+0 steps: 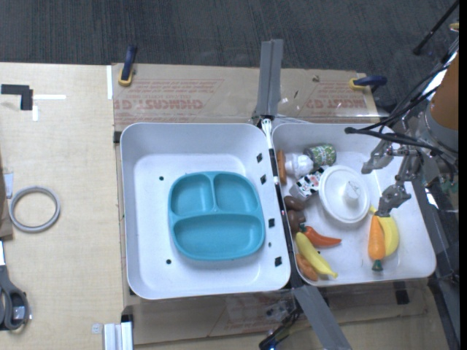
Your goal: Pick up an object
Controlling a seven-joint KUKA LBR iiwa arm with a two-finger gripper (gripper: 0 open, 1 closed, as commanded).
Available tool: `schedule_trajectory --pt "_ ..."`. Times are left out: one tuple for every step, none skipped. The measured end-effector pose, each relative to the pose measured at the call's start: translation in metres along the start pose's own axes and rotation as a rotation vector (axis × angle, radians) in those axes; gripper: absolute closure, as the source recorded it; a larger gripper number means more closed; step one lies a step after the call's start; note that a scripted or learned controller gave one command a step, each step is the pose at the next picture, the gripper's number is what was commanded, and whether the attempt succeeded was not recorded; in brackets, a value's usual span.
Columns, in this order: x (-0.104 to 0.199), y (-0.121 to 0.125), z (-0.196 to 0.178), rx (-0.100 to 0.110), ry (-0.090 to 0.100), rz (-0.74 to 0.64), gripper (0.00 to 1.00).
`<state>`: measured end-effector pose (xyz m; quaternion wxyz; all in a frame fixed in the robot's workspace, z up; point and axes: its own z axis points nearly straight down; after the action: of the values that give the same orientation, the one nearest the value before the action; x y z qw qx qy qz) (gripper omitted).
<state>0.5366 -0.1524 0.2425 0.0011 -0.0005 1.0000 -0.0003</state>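
My gripper (379,186) hangs over the right bin (418,268), near its right side, and it is open with nothing between its fingers. One fingertip (369,165) is beside the white round bowl (345,194). The other (384,205) is just above an orange carrot (376,240) and a yellow banana (392,233) lying side by side. Further left in the bin lie a second banana (315,255), a red pepper (321,238), a green patterned can (321,154), a white bottle (298,165), a black and white toy (310,183) and brown pieces (295,203).
The left bin (139,195) holds a blue divided plate (217,216). A grey divider post (270,79) stands behind the bins. On the wooden bench at left lie a tape roll (33,208) and scissors (13,308). Black cables (408,108) run to the arm.
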Motion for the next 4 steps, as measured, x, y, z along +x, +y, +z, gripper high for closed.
schedule_trajectory --pt "0.010 0.003 0.116 0.002 -0.007 0.035 0.00" --pt "0.058 -0.069 0.150 0.000 -0.001 0.077 0.00" --pt "0.059 -0.024 0.151 -0.001 0.001 0.095 0.00" --pt "0.057 -0.024 0.142 0.000 -0.002 0.091 1.00"
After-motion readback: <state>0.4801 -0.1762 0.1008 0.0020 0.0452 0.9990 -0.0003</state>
